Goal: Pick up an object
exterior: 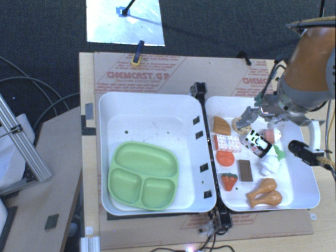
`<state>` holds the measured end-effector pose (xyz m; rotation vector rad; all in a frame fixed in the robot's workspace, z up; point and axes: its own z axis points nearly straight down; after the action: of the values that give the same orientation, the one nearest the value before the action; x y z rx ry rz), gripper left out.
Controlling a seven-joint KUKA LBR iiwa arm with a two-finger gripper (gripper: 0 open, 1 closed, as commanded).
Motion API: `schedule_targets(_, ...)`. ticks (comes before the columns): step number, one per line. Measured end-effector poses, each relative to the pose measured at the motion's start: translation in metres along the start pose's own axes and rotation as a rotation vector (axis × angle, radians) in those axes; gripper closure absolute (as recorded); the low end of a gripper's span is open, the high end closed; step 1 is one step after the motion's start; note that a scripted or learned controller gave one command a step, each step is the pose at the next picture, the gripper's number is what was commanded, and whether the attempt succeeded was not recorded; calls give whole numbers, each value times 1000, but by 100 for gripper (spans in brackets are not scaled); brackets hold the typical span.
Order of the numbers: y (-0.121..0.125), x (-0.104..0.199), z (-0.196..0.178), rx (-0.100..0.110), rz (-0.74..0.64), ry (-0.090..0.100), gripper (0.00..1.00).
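The right bin holds several toy foods. There is a tan bread slice, a pink-and-white wafer, a red tomato slice, a strawberry, a brown chocolate bar and an orange-brown gourd shape. A black-and-white item, a pink piece and a white crumpled item lie near the bin's middle. My gripper hangs low over the back of this bin, just behind the black-and-white item. Nothing visibly sits in its grasp.
The left bin holds a green divided plate. A black divider with clips runs between the bins. The arm's orange band and a black attachment overhang the right bin's right side. Cardboard lies under both bins.
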<state>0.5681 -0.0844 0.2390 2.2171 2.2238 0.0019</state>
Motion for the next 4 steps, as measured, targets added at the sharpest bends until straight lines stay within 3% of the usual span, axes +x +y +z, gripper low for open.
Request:
schedule_targets(1, -75, -39, 161, 9, 9, 2, 0)
schedule_targets(2, -79, 103, 48, -11, -10, 2, 0)
schedule_targets(3, -44, 205, 79, -1, -11, 4, 0)
schedule_targets(4, -44, 197, 68, 0, -1, 2, 100)
